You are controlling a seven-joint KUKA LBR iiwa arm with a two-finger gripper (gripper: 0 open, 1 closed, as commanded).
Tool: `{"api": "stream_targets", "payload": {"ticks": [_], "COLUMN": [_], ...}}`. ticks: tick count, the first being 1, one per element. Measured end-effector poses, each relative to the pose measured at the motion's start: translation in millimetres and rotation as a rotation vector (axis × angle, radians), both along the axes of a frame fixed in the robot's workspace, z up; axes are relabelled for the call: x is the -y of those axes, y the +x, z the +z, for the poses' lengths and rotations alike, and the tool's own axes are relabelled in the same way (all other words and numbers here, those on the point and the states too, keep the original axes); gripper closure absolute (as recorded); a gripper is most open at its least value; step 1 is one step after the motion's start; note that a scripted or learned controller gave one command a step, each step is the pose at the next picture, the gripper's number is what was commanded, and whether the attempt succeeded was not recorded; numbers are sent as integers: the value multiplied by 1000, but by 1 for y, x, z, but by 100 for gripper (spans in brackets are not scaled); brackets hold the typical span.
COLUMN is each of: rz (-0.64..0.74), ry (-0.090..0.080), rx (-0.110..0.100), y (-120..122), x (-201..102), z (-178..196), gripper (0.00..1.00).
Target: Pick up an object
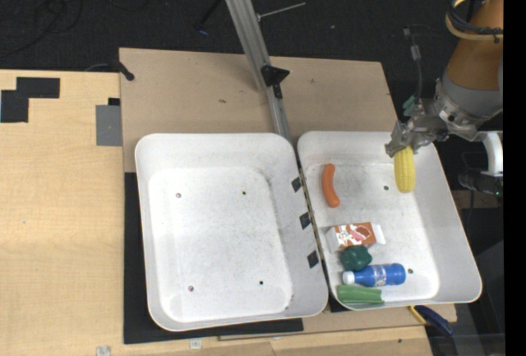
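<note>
The corn cob point(404, 170) hangs upright directly below the jaws, its top end caught between them, so the jaws are clamped on the corn cob, which sits over the upper right part of the right bin point(448, 206); whether its lower tip touches the bin floor cannot be told. The gripper point(405, 145) comes in from the right on the grey arm point(470, 95), whose orange band lies up and to the right of the jaws. To the left of the jaws and a little lower, an orange sausage-shaped toy point(330, 185) lies on the bin floor, well apart from the cob. Further below and to the left of the jaws a small red and white packet point(357, 235) lies flat, with a dark green lump point(356, 256) just beneath it, touching or nearly touching. Below that a blue bottle point(378, 275) with a white cap lies on its side, and a light green pod-like piece point(360, 295) rests against the bin's near rim. The left bin point(215, 231) stands far to the left of the jaws, both bins side by side on the worktop point(205, 95).
</note>
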State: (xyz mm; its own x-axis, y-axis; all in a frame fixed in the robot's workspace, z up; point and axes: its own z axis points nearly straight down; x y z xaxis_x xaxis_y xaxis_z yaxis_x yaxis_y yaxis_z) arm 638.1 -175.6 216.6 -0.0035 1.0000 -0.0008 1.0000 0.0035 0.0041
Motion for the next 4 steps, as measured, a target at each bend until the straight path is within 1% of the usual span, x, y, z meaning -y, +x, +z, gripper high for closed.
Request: {"api": "stream_targets", "payload": {"ticks": [1,2,3,4], "rz": [1,1,1,0], "ry": [0,4,4,4], "rx": [-2,-8,-8,-10], "y": [0,-17,-31,-50], "x": [1,-58,-110,-163], "z": [27,22,30,25], "gripper": [100,100,100,100]}}
